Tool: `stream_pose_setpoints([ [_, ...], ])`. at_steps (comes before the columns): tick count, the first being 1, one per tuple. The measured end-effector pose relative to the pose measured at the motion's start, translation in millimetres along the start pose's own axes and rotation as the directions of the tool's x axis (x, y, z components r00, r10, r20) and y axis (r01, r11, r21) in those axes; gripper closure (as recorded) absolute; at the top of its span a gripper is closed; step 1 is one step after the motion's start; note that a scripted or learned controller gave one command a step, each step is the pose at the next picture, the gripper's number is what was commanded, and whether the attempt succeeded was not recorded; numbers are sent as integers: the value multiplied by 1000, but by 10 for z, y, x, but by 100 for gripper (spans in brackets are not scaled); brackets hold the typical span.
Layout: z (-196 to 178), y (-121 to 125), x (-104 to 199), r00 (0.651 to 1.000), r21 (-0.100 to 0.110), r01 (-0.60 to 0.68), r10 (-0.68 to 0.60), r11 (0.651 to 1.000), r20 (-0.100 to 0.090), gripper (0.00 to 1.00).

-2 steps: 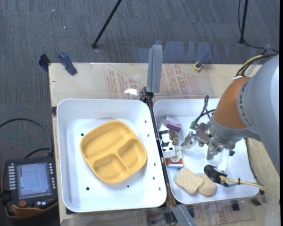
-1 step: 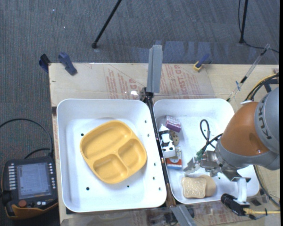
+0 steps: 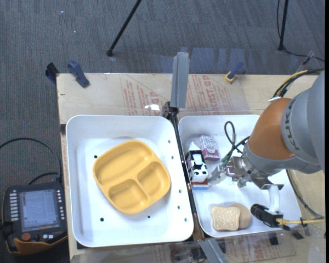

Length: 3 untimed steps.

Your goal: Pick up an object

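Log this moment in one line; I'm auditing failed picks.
arm: over right bin | gripper: beside black-and-white item | grasp: unconfirmed | yellow tray: left bin

Grey carpet point(image 3: 71, 32) around wooden bench point(image 3: 120, 92)

The grey arm point(image 3: 310, 130) enters from the right edge and bends down over the right bin point(image 3: 247, 119), its orange band point(image 3: 270, 136) sitting just above the wrist. Below the band the wrist point(image 3: 252, 166) angles leftward toward the bin's left wall. The gripper point(image 3: 216, 173) hangs low over the bin's middle, pointing left. A black cable point(image 3: 230, 133) loops up from the wrist beside the orange band.
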State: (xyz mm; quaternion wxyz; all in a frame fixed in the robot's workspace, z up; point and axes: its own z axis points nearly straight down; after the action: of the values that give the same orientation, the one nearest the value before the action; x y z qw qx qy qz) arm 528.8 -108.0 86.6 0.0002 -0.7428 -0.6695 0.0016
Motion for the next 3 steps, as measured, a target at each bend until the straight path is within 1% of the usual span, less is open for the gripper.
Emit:
stream_pose_setpoints([
  [1,-247,805,217,999,0,43,-43,999,-2,0],
  [2,-56,1145,324,999,-8,-34,34,999,-1,0],
  [3,-157,1152,365,1000,-8,-26,26,1000,-4,100],
])
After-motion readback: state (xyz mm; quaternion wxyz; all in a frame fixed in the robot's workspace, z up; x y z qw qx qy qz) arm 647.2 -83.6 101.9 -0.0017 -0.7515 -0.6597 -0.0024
